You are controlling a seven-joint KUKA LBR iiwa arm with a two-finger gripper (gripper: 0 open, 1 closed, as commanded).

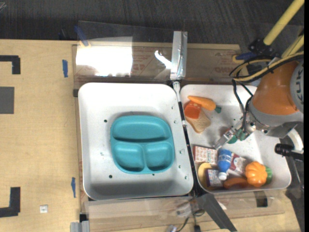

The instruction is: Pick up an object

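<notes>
Nearest, along the right bin's (285, 175) front wall: a heap of toy food, an orange pumpkin (256, 173), a blue-and-white bottle (224, 161), a small printed carton (204, 154), something yellow (203, 169) at the corner, all touching or overlapping, probably dumped loose as pick targets. Just behind, over bare bin floor: the pincer (231, 137) at the arm's (275, 95) end, reaching in from the right, low and near the heap, gripping nothing visible; open or closed, impossible to tell at this size. Further back, by the dividing wall: a carrot (203, 102), an orange-red piece (191, 111), a bread-like slice (200, 122). Left, in the other bin (91, 129): a teal divided tray (141, 144), lying flat. Nothing lifted yet; bottle and carton closest to the pincer, likeliest candidates.
</notes>
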